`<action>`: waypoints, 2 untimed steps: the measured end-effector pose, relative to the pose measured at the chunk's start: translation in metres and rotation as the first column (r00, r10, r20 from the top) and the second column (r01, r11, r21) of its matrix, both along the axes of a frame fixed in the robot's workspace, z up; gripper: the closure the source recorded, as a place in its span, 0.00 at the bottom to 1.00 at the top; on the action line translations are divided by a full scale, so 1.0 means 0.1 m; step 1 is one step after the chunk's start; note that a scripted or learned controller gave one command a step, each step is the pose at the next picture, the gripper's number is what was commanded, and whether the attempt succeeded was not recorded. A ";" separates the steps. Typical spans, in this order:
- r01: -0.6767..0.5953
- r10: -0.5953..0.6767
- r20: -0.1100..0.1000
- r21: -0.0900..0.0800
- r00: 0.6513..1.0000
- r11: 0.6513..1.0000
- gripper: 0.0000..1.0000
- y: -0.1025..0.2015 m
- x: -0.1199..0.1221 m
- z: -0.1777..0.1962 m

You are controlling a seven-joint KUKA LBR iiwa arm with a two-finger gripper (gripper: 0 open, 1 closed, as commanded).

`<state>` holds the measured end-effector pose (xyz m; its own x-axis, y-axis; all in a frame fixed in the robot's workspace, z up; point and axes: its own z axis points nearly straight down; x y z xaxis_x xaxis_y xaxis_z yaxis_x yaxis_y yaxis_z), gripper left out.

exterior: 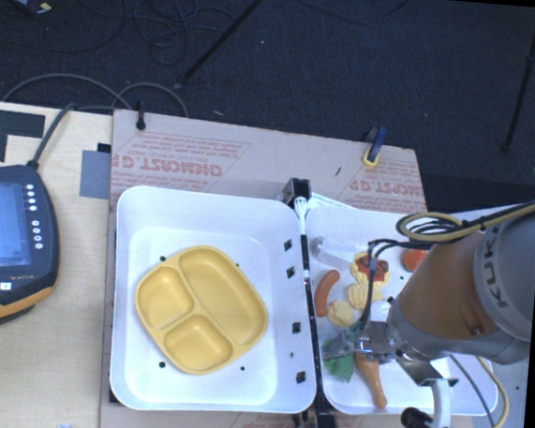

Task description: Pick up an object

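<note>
— Grey and orange, the arm [462,293] reaches in from the right, bent low over the right bin [484,408]. Its gripper [368,345]?

— Down among the toy food; whether it is open or grasping anything cannot be told.

— Room to move?

— Little. An orange carrot [373,380], green piece [337,364], sausage [326,286] and yellow pieces [351,306] crowd the bin's left side by the divider. The left bin [154,216] bears a yellow divided tray [201,308], with bare white rim around it.
</note>
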<state>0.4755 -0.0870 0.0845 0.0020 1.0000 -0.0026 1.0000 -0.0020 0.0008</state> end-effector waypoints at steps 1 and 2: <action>0.003 -0.003 0.002 0.006 1.000 1.000 1.00 -0.01 0.03 0.17; -0.010 0.010 0.010 0.004 1.000 1.000 1.00 0.54 0.78 1.09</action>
